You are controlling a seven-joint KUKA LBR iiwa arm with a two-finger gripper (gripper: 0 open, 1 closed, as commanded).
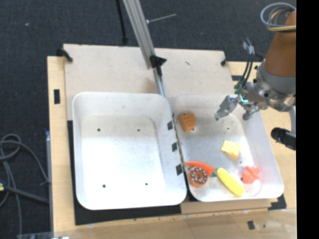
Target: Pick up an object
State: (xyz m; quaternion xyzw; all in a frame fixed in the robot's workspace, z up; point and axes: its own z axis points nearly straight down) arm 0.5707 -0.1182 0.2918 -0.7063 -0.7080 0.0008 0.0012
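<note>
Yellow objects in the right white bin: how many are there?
2. A pale yellow cheese-like wedge lies mid-bin toward the right wall; a bright yellow banana-shaped toy lies at the near edge, beside the red-orange piece. None seems hidden.

Right bin: brown bread-like chunk (187, 122) near top left; pale yellow wedge (231, 149) mid-right; chocolate donut (198, 176), yellow banana-shaped piece (231, 181), pink-orange lump (250, 174) along bottom edge.

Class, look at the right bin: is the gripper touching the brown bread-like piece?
Apart. The camera view shows bare white bin floor between the gripper and the brown piece.
</note>
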